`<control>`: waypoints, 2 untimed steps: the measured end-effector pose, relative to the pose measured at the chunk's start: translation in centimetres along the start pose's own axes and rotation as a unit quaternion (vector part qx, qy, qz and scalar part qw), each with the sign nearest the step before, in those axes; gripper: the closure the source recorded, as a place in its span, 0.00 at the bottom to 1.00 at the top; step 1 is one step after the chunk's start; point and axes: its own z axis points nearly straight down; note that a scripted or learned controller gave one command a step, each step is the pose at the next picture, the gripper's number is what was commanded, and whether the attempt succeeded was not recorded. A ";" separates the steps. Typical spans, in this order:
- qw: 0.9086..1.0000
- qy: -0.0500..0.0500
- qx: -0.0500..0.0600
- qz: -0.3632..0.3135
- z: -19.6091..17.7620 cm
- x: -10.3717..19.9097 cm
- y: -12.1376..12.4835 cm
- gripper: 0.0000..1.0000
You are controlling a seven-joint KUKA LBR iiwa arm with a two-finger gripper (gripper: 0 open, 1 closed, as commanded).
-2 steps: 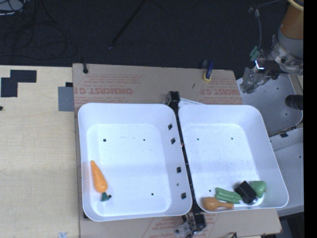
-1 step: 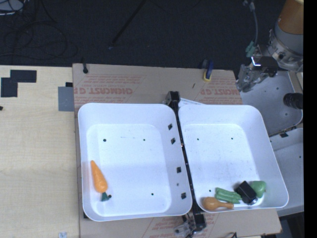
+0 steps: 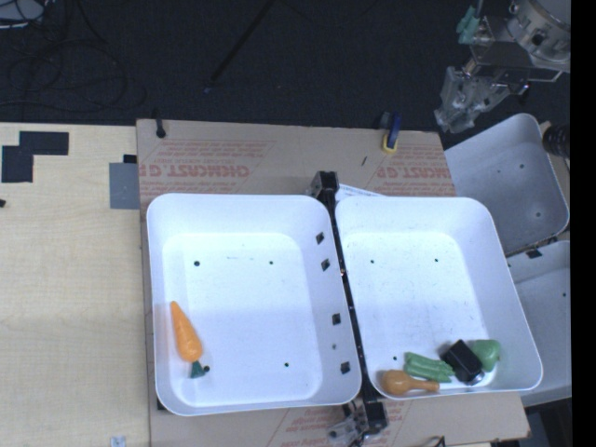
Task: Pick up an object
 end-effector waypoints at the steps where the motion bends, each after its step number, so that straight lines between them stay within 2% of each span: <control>1: 1.000 -0.002 0.013 0.007 11.7 -5.0 5.2 1.00; 2: 1.000 -0.001 0.000 0.003 -2.8 -1.3 5.4 1.00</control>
